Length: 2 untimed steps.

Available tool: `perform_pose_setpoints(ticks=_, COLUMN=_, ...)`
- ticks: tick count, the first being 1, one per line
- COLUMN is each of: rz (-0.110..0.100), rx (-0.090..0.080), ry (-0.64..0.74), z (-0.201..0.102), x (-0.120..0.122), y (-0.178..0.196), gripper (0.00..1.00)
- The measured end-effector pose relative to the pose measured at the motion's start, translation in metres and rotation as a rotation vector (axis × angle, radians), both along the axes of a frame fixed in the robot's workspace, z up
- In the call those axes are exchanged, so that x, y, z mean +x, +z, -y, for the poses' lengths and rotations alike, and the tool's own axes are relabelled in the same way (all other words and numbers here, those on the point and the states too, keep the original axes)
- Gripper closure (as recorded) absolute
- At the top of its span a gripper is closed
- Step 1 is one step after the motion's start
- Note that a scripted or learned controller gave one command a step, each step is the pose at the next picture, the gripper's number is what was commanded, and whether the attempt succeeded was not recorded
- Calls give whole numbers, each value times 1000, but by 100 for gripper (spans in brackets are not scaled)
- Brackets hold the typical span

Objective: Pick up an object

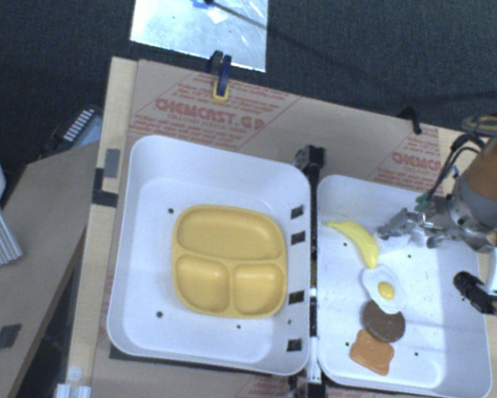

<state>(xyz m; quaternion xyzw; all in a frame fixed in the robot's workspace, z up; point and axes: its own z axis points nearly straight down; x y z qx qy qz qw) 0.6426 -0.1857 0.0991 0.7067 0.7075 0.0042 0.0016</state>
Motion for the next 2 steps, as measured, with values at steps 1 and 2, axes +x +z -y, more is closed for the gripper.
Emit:
perform_pose_setpoints(ticks=1, rz=5, rx=-2, ry=5, z=0, x=6, y=-3, gripper=0)
perform_pose_setpoints(ticks=2, rz=24, rx=-5, ry=8, z=-1, x=11, y=13, gripper=100)
